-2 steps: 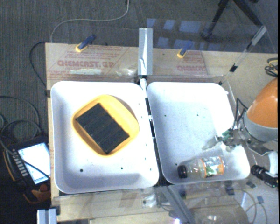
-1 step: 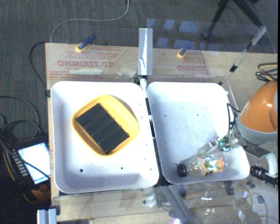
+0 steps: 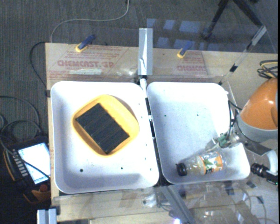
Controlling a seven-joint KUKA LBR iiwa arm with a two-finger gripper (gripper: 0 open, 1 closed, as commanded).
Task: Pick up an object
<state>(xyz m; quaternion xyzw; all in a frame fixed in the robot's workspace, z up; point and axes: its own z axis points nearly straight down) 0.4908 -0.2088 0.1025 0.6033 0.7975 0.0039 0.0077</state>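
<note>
A clear plastic bottle with an orange label and black cap (image 3: 200, 164) lies on its side along the right white bin's (image 3: 186, 106) front edge. The gripper (image 3: 222, 141) hangs just above its base, well placed for grasping.

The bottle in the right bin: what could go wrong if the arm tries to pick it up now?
1. The bottle is clear, round and lying on its side, so it may roll or slip from the fingers.
2. It lies close to the right bin's front wall, which may block the gripper.
</note>
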